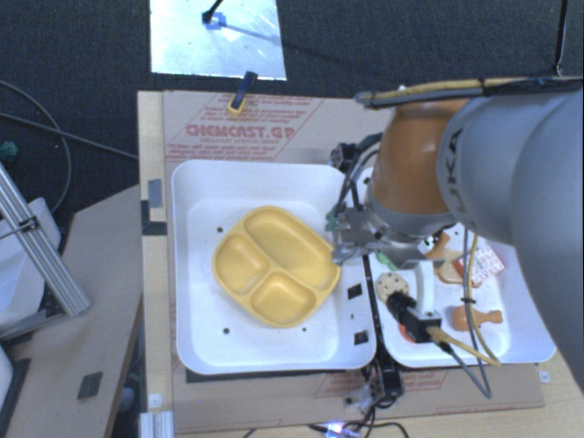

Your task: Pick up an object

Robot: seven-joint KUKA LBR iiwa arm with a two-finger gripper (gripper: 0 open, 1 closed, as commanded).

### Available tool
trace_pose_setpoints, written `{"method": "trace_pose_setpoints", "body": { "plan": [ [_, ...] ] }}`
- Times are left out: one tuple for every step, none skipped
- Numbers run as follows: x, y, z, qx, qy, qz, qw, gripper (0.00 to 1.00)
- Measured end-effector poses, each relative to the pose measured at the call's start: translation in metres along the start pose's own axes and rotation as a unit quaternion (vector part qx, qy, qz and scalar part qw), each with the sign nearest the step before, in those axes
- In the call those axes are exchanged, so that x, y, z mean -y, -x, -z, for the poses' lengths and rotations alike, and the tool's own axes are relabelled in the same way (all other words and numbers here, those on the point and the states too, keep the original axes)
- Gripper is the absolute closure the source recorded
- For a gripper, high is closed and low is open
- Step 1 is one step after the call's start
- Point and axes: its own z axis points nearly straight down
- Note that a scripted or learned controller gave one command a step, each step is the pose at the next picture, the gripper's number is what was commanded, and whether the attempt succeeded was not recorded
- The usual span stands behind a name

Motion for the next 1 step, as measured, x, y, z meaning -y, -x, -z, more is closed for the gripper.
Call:
{"method": "trace_pose_setpoints", "body": {
  "plan": [
    [0.0001,0.0,-0.0004,0.0,0.0,0.0,1.0,0.0]
  ]
}}
